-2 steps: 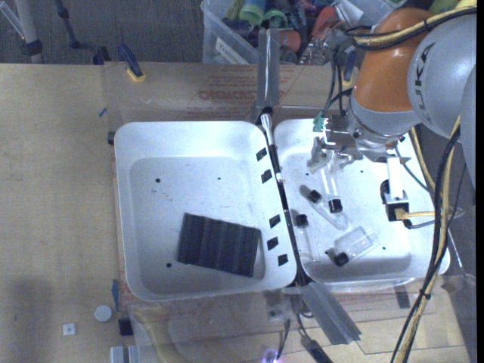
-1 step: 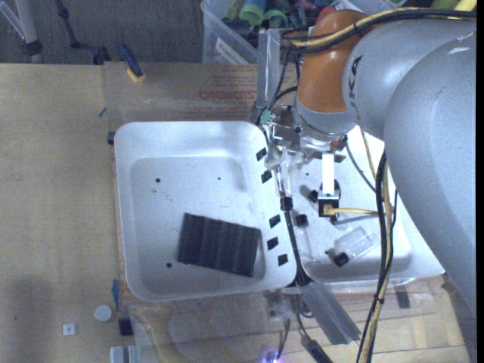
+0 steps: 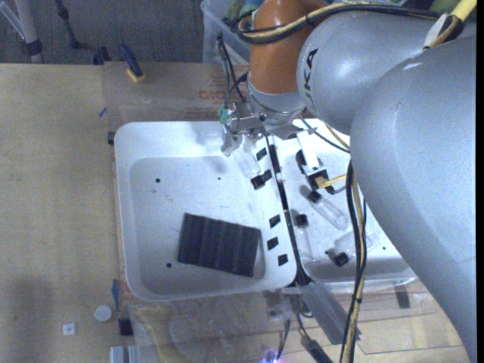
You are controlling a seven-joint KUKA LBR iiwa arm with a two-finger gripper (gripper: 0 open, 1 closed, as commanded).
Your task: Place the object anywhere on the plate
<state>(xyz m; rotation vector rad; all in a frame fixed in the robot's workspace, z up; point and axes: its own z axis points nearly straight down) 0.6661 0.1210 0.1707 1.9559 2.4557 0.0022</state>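
Arm reaching in from 2 o'clock; gripper [image 3: 240, 148] grasp indiscernible. Dark ribbed plate [image 3: 218, 244], long axis 10-to-4 o'clock.

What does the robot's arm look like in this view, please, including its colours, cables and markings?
The arm is smooth, rounded and grey, with an orange band above the wrist and dark lettering beside it. Black and yellow cables run along it. The hand looks metallic with pale fingers.

Pale wooden benchtop [image 3: 53, 165], grey carpeted floor [image 3: 113, 10] beyond, clear tub of colourful items [image 3: 242, 6] at the back
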